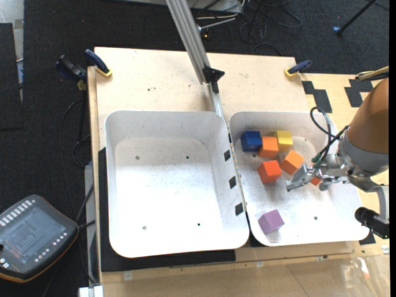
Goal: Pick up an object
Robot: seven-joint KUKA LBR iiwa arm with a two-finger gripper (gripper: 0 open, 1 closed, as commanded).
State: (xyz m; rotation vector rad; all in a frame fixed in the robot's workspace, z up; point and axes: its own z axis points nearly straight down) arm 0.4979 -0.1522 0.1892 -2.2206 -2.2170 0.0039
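Because the blocks cluster at the right bin's (346,231) far side, the gripper (303,179) hangs low beside the orange block (292,161), its closure impossible to judge, nothing visibly held.

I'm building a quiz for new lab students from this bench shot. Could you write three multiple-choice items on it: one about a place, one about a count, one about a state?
1. Where is the purple block?
A. Left bin
B. Right bin, apart from the other blocks
C. On the bench

2. How many orange blocks sit in the cluster?
A. Three
B. One
C. Five

3. How does the blue block sit?
A. Stacked on the purple block
B. Hanging from the gripper
C. Resting on the bin floor

Answers:
1 B: it lies alone near the front of the right bin.
2 A: three orange blocks are near the yellow block.
3 C: it lies flat, away from the gripper.
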